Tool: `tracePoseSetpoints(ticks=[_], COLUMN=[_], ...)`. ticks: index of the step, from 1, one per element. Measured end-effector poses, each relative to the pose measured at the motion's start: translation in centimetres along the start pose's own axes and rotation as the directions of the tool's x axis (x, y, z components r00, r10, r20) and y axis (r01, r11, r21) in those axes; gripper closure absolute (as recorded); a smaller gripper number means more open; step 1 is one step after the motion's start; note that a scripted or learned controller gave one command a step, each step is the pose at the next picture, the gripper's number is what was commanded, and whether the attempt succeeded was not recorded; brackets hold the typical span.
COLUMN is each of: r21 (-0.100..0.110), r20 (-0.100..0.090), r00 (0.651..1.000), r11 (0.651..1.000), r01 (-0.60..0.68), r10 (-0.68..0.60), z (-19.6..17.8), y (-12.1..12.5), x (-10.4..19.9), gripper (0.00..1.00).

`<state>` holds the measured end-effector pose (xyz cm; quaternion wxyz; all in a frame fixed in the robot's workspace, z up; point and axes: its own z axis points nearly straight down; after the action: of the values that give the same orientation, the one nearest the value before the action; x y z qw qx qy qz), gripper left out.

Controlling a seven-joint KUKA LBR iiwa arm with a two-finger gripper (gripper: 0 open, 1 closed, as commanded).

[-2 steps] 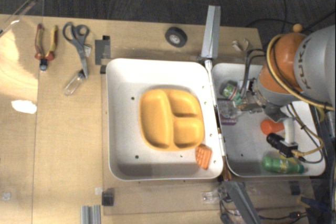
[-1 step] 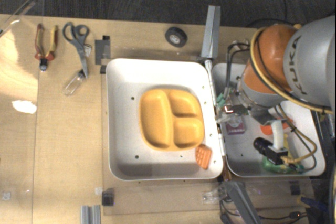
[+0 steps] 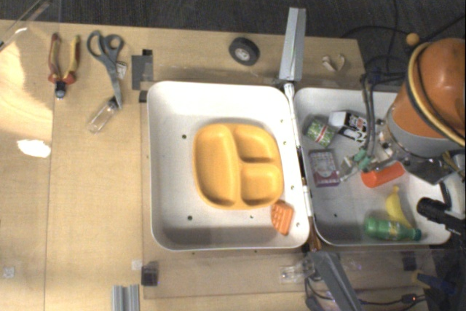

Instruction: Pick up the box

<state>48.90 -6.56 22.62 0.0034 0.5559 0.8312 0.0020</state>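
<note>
A small purple box (image 3: 324, 166) lies flat in the right bin (image 3: 342, 228), close to its left wall. My gripper (image 3: 362, 159) reaches down from the grey and orange arm (image 3: 437, 91) and hangs just to the right of the box, over the middle of the bin. Cables and the wrist cover much of its tip. Nothing from the bin can be seen held in it.
The right bin also holds a green can (image 3: 317, 130), a white bottle (image 3: 346, 120), an orange-red object (image 3: 383, 175), a banana (image 3: 395, 205) and a green bottle (image 3: 392, 230). The left bin (image 3: 171, 156) holds a yellow divided tray (image 3: 237, 164) and a small orange piece (image 3: 282, 217).
</note>
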Motion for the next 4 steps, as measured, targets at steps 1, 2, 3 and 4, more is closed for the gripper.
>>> tracePoseSetpoints(ticks=[1,2,3,4], r21=[0.002,0.001,0.004,0.004], r20=[-0.001,0.000,-0.002,-0.002], r00=[0.924,0.983,0.997,0.997], r11=[0.924,0.983,0.997,0.997], r01=[-0.382,0.185,-0.074,-0.074], r10=[0.382,-0.185,0.074,0.074], z=[0.5,1.0,4.2,4.2], y=[1.8,8.6,9.4,9.4], x=[4.4,-1.7,-0.2,-0.2], gripper=[1.00,1.00,1.00,0.00])
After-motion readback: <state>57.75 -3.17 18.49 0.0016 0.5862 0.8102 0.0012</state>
